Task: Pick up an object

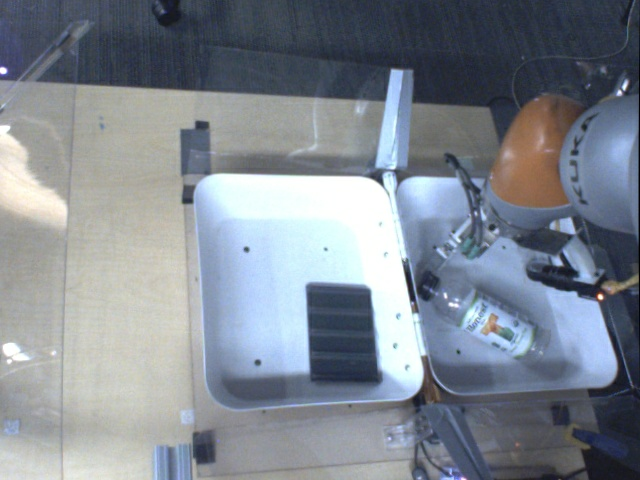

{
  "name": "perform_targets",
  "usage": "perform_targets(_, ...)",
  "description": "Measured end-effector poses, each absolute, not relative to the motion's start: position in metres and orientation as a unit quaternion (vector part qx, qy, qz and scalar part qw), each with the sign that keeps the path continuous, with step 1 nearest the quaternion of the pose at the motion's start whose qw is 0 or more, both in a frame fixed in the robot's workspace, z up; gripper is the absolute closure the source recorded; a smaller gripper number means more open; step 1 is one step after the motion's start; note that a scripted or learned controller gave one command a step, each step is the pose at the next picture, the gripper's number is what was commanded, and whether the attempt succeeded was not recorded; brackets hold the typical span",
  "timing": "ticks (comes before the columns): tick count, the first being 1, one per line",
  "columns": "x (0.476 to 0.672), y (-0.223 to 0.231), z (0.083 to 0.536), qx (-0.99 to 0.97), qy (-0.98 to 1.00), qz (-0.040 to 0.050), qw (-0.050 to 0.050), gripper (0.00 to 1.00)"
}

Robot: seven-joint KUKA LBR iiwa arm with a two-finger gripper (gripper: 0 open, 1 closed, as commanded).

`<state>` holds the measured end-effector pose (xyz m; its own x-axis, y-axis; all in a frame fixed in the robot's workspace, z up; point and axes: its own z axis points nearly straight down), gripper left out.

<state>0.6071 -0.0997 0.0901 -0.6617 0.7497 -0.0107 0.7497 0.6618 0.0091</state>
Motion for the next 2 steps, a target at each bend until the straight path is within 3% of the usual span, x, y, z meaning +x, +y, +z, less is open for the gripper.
perform_targets(1,0.637,-0.066,0.187,0.392,0.920,0.0023,0.004,0.00)
perform_targets(2,0.664,-0.111,0.122,0.424,0.906,0.0014,0.002,0.00)
